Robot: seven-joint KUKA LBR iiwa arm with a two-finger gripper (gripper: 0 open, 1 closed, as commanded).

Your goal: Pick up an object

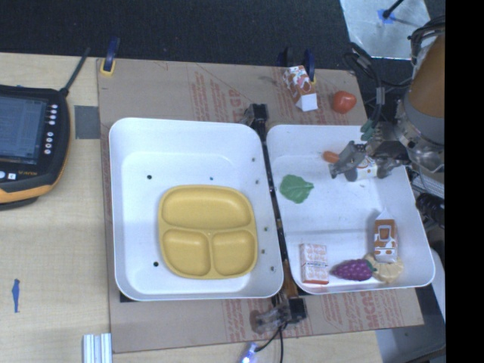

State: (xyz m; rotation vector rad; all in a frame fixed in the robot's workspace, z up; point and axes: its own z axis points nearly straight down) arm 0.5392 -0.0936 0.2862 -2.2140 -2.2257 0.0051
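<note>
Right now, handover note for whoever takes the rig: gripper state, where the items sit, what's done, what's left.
Gripper: low over the upper part of the right bin, nothing seen held; open or shut not readable from this angle.
Right bin: small orange piece just left of the gripper, green leaf near the left wall, white carton, purple grapes and brown-and-white carton along the lower side.
Left bin: yellow divided tray.
On the bench behind the bins: red tomato, small carton.
Done: no pick visible yet.
Left: grasp and lift one object; the orange piece is closest.
</note>
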